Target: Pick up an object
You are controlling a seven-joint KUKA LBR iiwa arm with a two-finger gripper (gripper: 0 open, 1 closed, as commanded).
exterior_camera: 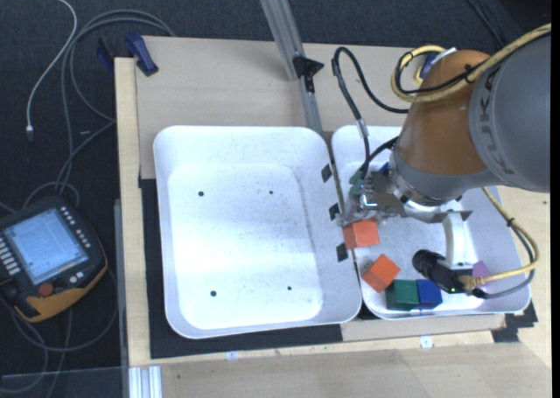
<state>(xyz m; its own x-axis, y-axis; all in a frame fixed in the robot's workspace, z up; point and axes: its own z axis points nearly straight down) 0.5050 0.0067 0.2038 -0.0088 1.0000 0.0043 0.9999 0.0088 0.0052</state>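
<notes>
Against the right bin's (516, 300) left wall we see the gripper (366, 212) over an orange block (361, 234), edges square to the wall; whether it grips, we cannot tell. Another orange block (380, 272), green (404, 293) and blue (429, 293) ones crowd the near edge.

— What lies off the bench, at the frame's left edge?
— A handheld control pendant (48, 256) with a lit screen rests on dark carpet (52, 55), grey cables (114, 24) looping above it.
— And on the wooden benchtop (219, 81)?
— A blue clamp (140, 53) grips its upper-left corner; an aluminium post (276, 11) slants in from top centre.
</notes>
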